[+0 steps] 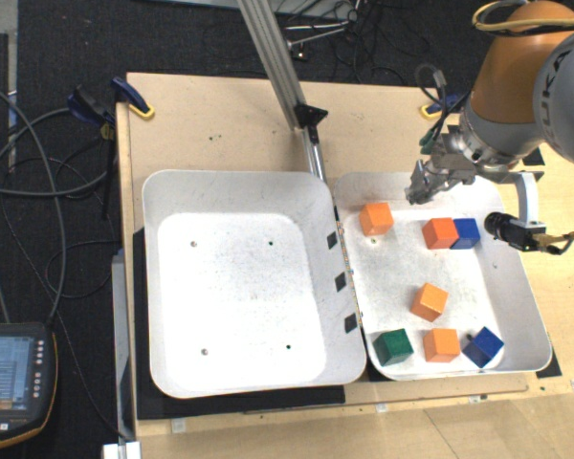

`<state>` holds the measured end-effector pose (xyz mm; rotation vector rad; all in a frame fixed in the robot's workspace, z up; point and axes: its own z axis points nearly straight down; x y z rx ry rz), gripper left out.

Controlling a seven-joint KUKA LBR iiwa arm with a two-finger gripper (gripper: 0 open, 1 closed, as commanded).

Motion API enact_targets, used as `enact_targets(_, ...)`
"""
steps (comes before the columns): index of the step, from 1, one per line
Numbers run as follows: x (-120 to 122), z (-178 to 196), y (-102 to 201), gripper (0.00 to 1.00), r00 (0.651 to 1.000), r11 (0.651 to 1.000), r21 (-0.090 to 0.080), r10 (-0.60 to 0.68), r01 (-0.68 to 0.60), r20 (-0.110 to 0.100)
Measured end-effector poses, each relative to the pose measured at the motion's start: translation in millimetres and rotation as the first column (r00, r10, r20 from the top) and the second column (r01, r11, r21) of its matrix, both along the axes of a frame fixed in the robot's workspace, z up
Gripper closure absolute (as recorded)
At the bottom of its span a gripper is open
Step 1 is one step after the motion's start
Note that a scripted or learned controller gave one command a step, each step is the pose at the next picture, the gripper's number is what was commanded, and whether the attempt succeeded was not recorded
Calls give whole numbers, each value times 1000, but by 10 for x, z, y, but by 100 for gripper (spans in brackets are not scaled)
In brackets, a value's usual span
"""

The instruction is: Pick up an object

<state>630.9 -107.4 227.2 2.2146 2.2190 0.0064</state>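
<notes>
The right bin (526,299) holds several small blocks. An orange block (375,219) lies near its far left corner. Another orange block (440,233) touches a blue block (466,232) at mid right. Lower down lie an orange block (429,301), a green block (394,346), an orange block (441,344) and a blue block (483,346). My gripper (417,192) hangs over the bin's far edge, right of the first orange block and above the orange-blue pair. Nothing shows between its fingers.
The left bin (234,280) lies beside the right one, with black clips along their shared edge. A slanted metal pole (277,55) crosses the bench's far side. Blue and yellow clamps (124,98) grip the bench's far left corner.
</notes>
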Motion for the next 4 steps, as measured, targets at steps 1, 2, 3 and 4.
enact_targets(1,13,360,-1,100,1000,1000,0,0,0,-1)
enact_targets(2,159,344,436,100,1000,1000,2,5,-5,-4)
enact_targets(3,350,288,972,100,1000,1000,3,6,-6,-5)
enact_targets(4,431,304,1459,100,1000,1000,3,5,-5,-5)
